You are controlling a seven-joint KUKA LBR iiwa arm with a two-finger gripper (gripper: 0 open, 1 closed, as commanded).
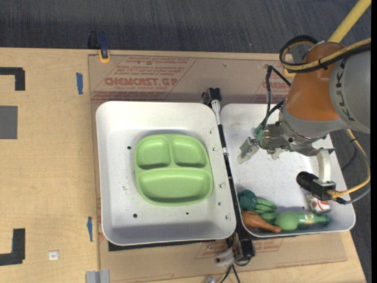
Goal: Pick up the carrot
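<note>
Left bin [112, 158]: a green divided plate [173, 168] sits at its centre, three compartments. Right bin [347, 220]: carrot [260, 221] lies along the near edge at the near-left corner, orange, touching a dark green leafy vegetable [253, 201] just behind it. A light green bottle-like item [299, 220] lies right of the carrot on the same edge. Gripper [248, 149] hangs over the bin's far-left part, fingers parted, nothing between them, well apart from the carrot.
</note>
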